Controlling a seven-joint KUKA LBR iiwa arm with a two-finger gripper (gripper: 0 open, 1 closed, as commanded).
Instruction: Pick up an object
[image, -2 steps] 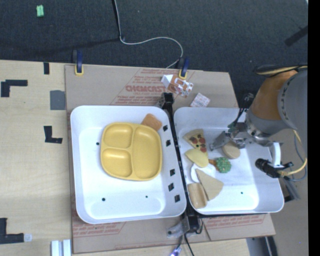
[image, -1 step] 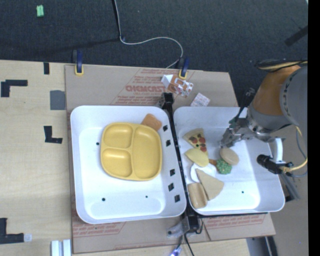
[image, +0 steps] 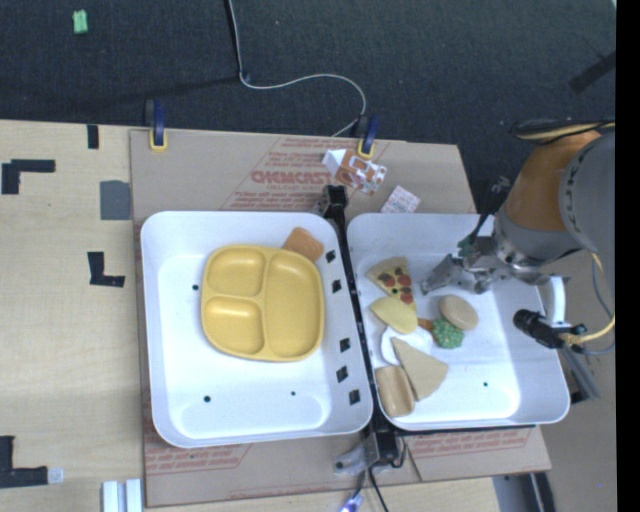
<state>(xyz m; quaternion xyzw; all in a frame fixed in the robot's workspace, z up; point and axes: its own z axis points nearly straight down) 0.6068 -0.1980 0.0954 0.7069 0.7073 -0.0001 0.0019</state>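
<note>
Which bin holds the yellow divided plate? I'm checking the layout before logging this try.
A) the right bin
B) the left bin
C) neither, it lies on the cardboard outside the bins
B: the yellow divided plate lies inside the left bin, while the right bin holds the toy food pieces, such as the pizza slice.

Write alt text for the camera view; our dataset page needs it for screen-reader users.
A grey robot arm reaches from the right, its gripper low over the right white bin above a cluster of toy food, including a pizza slice. The left white bin holds a yellow divided plate.
</note>
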